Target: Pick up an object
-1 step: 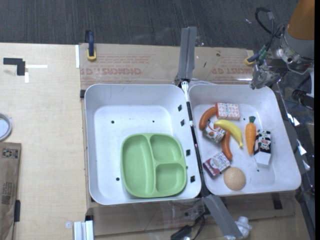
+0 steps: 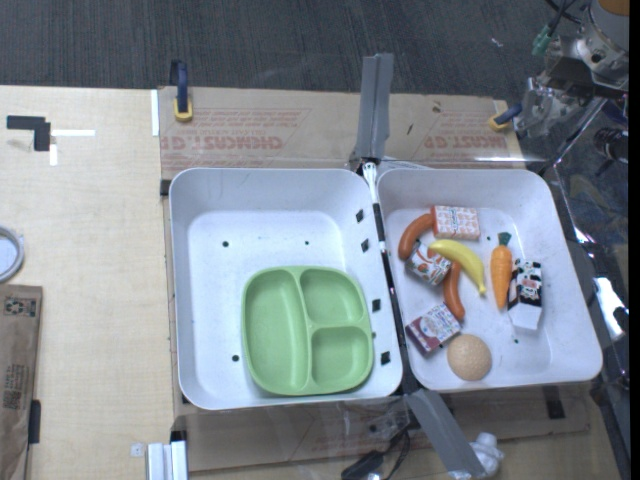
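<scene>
A wooden bench (image 2: 90, 268) carries two shallow white bins. The left bin (image 2: 200, 268) holds a green divided plate (image 2: 306, 330). The right bin (image 2: 550, 268) holds the candidates for picking: a banana (image 2: 462, 261), a carrot (image 2: 501, 271), two sausages, small cartons and a round bun (image 2: 468, 357). The pincer (image 2: 548, 98) hangs at the upper right, above and beyond the right bin, well apart from everything; whether it is released or clenched cannot be told. The task seems at its start: next, choose one item and descend over it.

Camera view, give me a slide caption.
Green divided plate in left bin; toy food in right bin; end effector beyond it.
</scene>
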Available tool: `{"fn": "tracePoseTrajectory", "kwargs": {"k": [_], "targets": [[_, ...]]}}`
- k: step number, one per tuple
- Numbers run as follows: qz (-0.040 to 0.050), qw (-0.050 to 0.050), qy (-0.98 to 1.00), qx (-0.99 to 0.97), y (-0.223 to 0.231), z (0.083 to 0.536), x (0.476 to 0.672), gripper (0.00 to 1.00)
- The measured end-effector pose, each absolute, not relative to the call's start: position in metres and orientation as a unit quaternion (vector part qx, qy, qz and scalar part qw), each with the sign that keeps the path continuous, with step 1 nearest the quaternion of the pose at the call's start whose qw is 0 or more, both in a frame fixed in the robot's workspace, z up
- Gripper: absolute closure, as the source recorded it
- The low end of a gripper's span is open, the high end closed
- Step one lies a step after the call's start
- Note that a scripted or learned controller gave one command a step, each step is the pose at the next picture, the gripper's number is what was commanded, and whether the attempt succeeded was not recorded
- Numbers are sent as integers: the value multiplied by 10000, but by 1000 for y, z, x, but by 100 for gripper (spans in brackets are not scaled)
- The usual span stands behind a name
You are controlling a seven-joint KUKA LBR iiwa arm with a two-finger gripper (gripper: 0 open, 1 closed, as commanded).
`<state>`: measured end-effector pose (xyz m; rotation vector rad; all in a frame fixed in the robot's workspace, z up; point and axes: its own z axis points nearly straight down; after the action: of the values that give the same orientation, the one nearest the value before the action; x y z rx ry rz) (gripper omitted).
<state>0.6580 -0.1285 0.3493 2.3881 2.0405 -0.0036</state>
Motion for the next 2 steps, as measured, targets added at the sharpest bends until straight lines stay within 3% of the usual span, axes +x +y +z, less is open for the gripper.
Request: {"fn": "tracePoseTrajectory", "kwargs": {"k": [1,2], "targets": [[-10,8,6949,7191,-148,386,657,0],[-9,7,6951,7190,-148,386,657,0]]}}
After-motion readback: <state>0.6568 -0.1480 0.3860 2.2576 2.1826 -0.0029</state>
